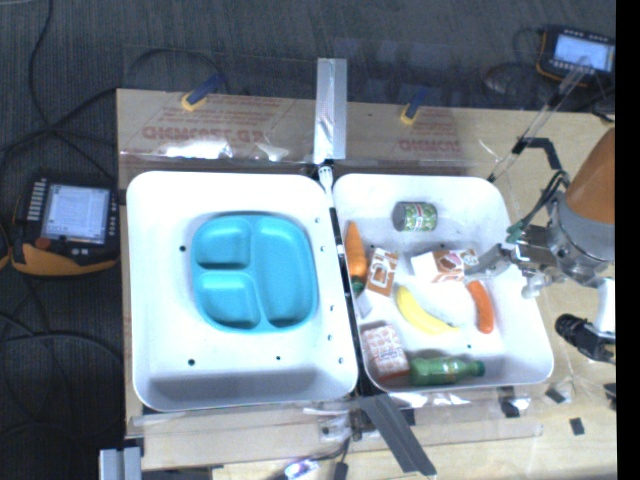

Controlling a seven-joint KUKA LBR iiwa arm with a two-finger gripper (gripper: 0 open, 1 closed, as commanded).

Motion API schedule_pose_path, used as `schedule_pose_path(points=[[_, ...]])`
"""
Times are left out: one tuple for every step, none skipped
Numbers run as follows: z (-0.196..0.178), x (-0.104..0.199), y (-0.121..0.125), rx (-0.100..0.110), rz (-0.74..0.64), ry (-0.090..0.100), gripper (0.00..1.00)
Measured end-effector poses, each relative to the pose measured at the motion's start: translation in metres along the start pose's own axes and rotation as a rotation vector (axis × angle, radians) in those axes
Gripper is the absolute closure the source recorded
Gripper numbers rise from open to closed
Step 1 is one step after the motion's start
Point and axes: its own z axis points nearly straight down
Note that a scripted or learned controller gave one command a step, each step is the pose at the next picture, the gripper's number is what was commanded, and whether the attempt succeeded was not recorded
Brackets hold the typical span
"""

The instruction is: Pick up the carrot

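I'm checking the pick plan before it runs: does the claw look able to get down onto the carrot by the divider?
Probably yes. The carrot lies uncovered along the right bin's left wall, though that wall and the adjacent carton leave little room either side.

Resting on dark grey carpet (60, 48): wooden bench (470, 133); cables trailing past its left edge.

Left bin (150, 298): we see a blue tray (252, 271) in its middle.
Right bin (520, 348): we see a carrot (355, 251) along the left wall, a can (415, 216), cartons (384, 270), a banana (424, 313), a sausage (483, 306), a green bottle (445, 370).
Gripper (522, 258): we find it over the bin's right rim, above the sausage's end, well apart from the carrot.
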Motion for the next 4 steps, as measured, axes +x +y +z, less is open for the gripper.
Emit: schedule_pose_path(points=[[0.099, 0.004, 0.028, -0.003, -0.087, 0.006, 0.00], [0.091, 0.003, 0.027, -0.001, -0.087, 0.005, 1.00], [-0.019, 0.047, 0.083, -0.001, 0.192, -0.002, 1.00], [-0.096, 0.077, 0.146, -0.004, -0.164, -0.003, 1.00]])
